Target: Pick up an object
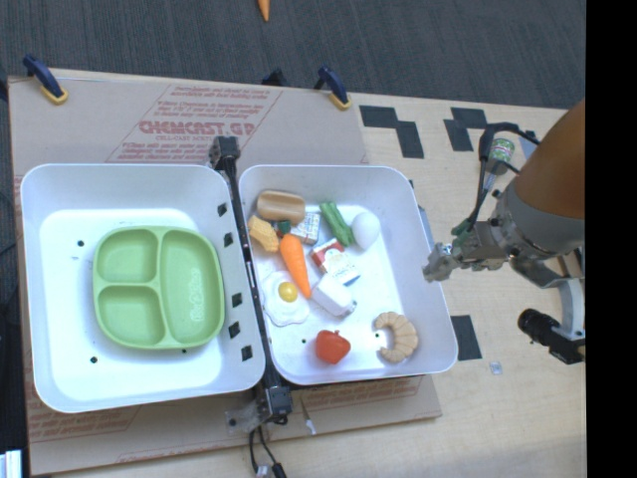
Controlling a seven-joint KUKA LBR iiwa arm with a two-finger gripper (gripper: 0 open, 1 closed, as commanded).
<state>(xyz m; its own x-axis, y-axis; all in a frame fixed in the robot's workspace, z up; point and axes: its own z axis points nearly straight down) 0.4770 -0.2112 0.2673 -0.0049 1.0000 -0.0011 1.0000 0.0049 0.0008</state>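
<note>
Two white bins sitting side by side on the bench (498,406), mid-frame. Left bin (40,297) holding a green divided plate (159,287), 3 compartments, lying flat.

Right bin (418,267) holding the toy food, all candidates for the pick:
- hot dog bun (281,205) at upper left of bin
- yellow piece (264,235) just below it, near the divider
- carrot (295,265) lying at a slant, tip pointing lower right, center-left of bin
- green veg (337,223) lying diagonal, upper center, w/ a white egg (365,229) just beside it to the right
- red-and-white carton (330,258) mid-bin, touching a white block (335,294) below it
- fried egg (286,299) flat on the bin floor, left side, below carrot
- red tomato (332,346) near lower edge
- croissant (397,336) in lower right corner, well apart from the tomato

Arm (547,197) reaching in from right of frame, orange band showing at right edge. Jaws (438,265) hanging outside the right bin, just beside its right wall, above the bench. Nothing seen between them; can't tell whether released or clenched, too dark and small.

Small orange item (263,5) lying on dark floor, top of frame. Blue clamps (332,86) gripping the cardboard sheet (199,118) at upper edge.
</note>
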